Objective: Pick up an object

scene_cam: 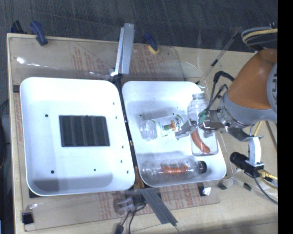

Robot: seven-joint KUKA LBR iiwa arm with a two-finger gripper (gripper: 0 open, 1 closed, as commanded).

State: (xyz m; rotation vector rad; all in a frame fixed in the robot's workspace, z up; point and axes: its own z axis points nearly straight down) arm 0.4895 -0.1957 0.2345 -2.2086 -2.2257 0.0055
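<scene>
Two shallow white bins side by side on bench. Left bin (39, 130) w/ dark ribbed rectangular pad (84, 130) near centre, nothing else seen in it. Right bin (136, 94) holds the candidates: clear bottle w/ green/orange label (162, 127) lying on its side mid-bin; second clear bottle w/ orange contents + dark cap (173, 168) lying along near wall; small clear upright bottle (196, 106) by right edge; orange/red sausage-shaped item (200, 141) in what looks like a clear tray or cup at bin's right side.

Arm in from right, orange band and grey wrist over right bin's edge. Gripper (200, 126) low at right side of bin, just beside labelled bottle's cap end and right above orange item, near upright bottle too. Jaw state: cannot tell, too cluttered w/ cables and clear plastic to read. Nothing visibly clamped.

Progress, as judgement: approach done or nearly so, grasp not confirmed, lift not done. All objs look resting in bin. Which obj is target unclear — prob orange item or labelled bottle, given proximity. Left: close on obj, raise clear of bin. Risk: clear bottles smooth, round, likely to roll/slip.
</scene>
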